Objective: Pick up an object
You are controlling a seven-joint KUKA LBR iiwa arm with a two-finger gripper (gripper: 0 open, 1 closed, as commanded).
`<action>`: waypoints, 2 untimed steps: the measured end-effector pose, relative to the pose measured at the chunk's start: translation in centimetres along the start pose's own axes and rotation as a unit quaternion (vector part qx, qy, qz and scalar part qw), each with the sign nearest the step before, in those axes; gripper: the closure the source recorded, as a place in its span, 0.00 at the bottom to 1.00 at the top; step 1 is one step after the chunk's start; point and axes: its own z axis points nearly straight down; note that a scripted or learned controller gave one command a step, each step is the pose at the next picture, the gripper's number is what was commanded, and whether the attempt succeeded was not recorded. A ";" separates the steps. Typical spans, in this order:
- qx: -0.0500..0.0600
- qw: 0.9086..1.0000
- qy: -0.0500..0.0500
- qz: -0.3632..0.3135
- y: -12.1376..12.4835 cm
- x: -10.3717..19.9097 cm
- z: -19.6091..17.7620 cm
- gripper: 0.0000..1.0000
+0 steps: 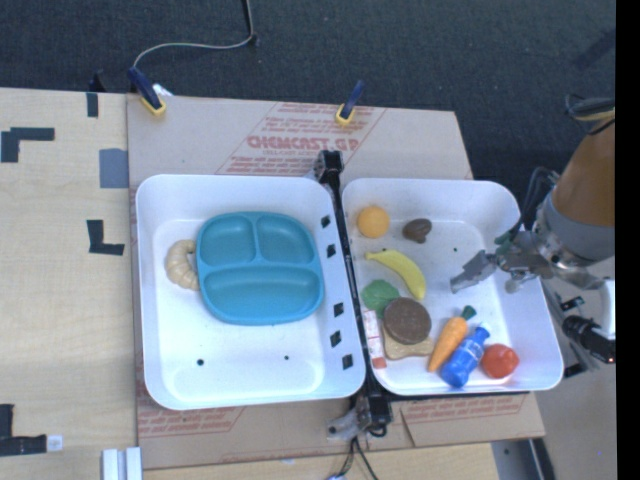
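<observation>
The right bin (440,187) holds an orange ball (372,221), a small brown lump (417,230), a yellow banana (398,270), a green leafy piece (379,294), a brown round patty (407,321), a carrot (449,342), a blue bottle (464,358) and a red tomato (499,361). My gripper (492,273) hangs over the right side of this bin, above bare floor, right of the banana and above the carrot. Its fingers are spread open with nothing between them.
The left bin (240,373) holds a blue divided plate (260,267) with a beige pastry-like item (181,264) at its left edge. A black divider (340,268) runs between the bins. Cardboard (300,138) lies under both.
</observation>
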 end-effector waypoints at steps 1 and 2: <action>-0.006 1.000 -0.001 0.000 2.1 4.8 11.3 0.00; -0.004 1.000 -0.001 -0.001 9.5 7.4 11.6 0.00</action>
